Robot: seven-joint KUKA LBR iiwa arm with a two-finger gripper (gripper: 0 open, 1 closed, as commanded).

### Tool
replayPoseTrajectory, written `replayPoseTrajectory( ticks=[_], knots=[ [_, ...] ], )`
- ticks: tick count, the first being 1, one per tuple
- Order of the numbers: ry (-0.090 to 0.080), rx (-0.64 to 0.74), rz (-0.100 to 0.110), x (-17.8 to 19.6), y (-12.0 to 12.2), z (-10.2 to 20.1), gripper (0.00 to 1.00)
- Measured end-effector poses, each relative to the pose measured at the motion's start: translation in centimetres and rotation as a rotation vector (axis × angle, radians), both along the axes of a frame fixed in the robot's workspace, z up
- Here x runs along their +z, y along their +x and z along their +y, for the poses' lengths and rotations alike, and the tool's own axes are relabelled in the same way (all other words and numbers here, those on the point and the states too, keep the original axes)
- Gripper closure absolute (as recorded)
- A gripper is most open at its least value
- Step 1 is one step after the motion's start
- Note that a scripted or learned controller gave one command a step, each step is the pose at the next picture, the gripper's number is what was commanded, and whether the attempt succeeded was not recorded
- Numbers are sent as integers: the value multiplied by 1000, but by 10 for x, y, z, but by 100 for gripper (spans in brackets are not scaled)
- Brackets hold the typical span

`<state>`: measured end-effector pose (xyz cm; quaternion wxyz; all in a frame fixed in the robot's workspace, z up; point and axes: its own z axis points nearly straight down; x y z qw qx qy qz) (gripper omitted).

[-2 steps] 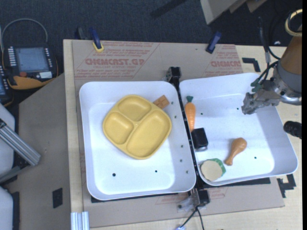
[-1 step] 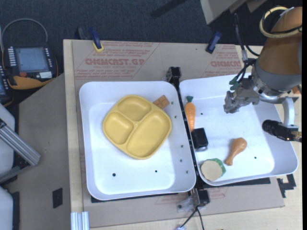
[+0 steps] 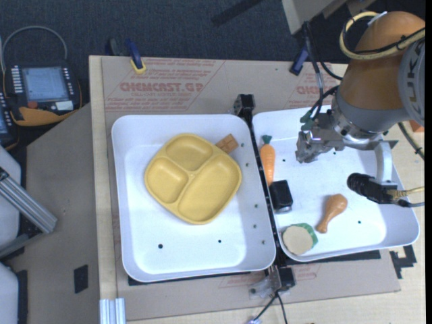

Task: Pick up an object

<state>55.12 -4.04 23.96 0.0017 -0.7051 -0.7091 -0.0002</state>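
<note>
Near edge of the right bin: a pale round slice with a green rim sits in the near left corner. Just right of it a tan drumstick lies tilted, close to the slice, contact unclear. Further in, a black block lies against the bin's left wall. Beyond it an orange carrot lies along the same wall, green tip pointing to the far side. My fingers hang over the far left part of this bin, right of the carrot and apart from it. They look slightly apart with nothing between them, and nothing is picked yet. The left bin has a yellow divided plate lying flat in its middle, with three compartments. A small brown block touches the plate's far right edge. Both bins rest side by side on the surface, a tan board with red print at the far end.
</note>
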Motion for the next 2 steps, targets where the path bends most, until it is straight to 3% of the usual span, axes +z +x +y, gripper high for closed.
replayPoseTrajectory(
  ticks=[1, 2],
  knots=[
    [0, 1, 1, 0, -11, 59, 100],
    [0, 0, 3, -16, -5, 110, 100]
  ],
)
